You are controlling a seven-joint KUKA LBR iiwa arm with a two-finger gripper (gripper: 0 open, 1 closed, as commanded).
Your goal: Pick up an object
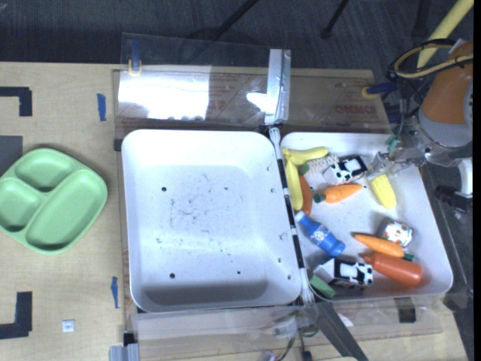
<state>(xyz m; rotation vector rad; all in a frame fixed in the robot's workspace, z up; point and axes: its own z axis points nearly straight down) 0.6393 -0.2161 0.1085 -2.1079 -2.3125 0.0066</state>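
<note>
- The pale wooden bench (68, 119) carries everything, with the two bins set side by side at its middle and right so the arm can reach both.
- The large shallow white plastic bin on the left (150, 153) shows only scuffs and small holes on its floor; I judge it the likely drop-off side.
- The smaller white plastic bin on the right (434, 224) holds all the toys in a loose scatter, so any of them could serve as the object to pick.
- The grey arm with its orange band (445, 100) comes in from the far right, angled down over that bin's far-right corner.
- The green three-compartment plastic plate (51, 199) sits well apart on the far left, out of the arm's way.
- The metal two-finger gripper (392, 162) hangs just over the far end of the yellow toy corn cob (383, 191), probably lining up on it; whether its jaws are wide or narrow I cannot tell.
- The big orange toy carrot (396, 271) lies along the near-right wall.
- The yellow toy banana (304, 156) rests against the far-left corner.
- The blue toy bottle (320, 236) leans beside the divider.
- The small orange carrot (342, 194) lies mid-bin, left of the corn.
- The black-and-white toy cow (347, 170) stands just beyond it.
</note>
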